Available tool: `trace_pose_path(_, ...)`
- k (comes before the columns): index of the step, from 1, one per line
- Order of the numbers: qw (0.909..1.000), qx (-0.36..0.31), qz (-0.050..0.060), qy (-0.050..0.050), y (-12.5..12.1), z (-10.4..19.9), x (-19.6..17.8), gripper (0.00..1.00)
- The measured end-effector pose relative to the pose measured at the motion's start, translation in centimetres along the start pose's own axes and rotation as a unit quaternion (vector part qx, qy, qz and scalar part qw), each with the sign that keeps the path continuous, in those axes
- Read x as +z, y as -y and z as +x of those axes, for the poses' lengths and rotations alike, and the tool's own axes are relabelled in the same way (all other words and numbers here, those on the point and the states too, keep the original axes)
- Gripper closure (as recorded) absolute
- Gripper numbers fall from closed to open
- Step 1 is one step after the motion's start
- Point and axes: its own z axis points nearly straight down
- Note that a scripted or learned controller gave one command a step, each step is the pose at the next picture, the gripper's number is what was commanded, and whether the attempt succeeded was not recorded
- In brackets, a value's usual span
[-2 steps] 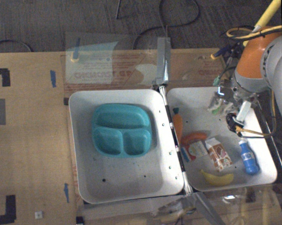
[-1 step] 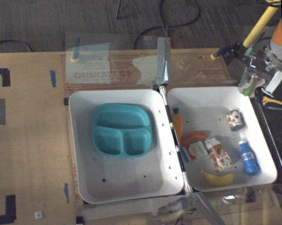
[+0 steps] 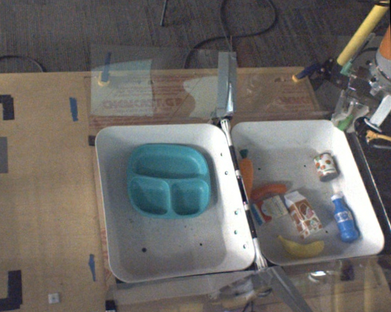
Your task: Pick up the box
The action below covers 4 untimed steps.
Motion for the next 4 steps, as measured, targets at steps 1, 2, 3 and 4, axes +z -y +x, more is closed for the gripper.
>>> trace_pose_path(1,1.0,-0.002,-0.001,0.001,0.0,0.2,-1.0,1.0)
trace_pose_path(2,0.9993,0.037,0.003,-0.001,10.0,6.2,2.4,1.0)
trace_pose_path(3,0.9998,0.02,0.001,-0.001,7.9,-2.8,0.7,1.0)
trace_pose_path(4,0.9822,0.188,0.004,-0.001,11.2,2.6,0.6,1.0)
